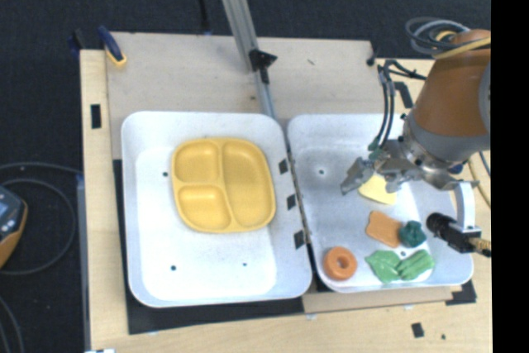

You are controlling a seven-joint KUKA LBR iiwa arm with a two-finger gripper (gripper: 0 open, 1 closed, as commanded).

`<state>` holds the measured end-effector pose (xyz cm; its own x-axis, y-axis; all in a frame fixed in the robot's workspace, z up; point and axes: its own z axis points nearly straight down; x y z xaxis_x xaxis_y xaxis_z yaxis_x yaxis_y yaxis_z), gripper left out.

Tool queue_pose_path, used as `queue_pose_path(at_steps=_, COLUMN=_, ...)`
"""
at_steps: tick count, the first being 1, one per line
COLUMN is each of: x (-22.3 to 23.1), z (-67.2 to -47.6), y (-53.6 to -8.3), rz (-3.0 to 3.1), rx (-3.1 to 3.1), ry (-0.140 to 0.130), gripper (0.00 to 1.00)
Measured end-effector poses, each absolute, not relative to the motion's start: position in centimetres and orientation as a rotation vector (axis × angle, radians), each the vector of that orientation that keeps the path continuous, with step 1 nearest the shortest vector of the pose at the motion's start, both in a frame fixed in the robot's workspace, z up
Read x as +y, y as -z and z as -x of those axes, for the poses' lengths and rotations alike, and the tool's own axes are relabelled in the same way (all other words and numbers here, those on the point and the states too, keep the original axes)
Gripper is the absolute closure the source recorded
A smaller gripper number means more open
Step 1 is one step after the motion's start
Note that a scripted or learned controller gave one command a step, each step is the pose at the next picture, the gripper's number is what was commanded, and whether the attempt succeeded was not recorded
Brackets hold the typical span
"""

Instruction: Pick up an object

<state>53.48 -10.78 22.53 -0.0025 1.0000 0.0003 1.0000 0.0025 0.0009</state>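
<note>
My gripper (374,178) hangs low over the upper part of the right bin (322,145). It is open, with one finger (354,178) spread to the left. A flat yellow piece (378,192) lies just under and behind the gripper, partly covered by it. Nothing sits between the fingers. Below it lie an orange block (383,227) and a dark green lump (412,234) touching it. An orange ring (340,263) and a light green leafy piece (401,265) rest along the bin's front edge.
The left bin (149,260) holds a yellow divided plate (223,183). A metal pole (235,4) rises from the bench behind the bins. Cables (388,103) run down the arm's wrist at the right.
</note>
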Motion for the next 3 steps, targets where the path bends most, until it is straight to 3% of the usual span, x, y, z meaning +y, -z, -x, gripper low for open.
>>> queue_pose_path(at_steps=3, x=-11.1, z=-53.7, y=-10.1, rz=-2.222, rx=2.218, ry=-0.001, gripper=0.0)
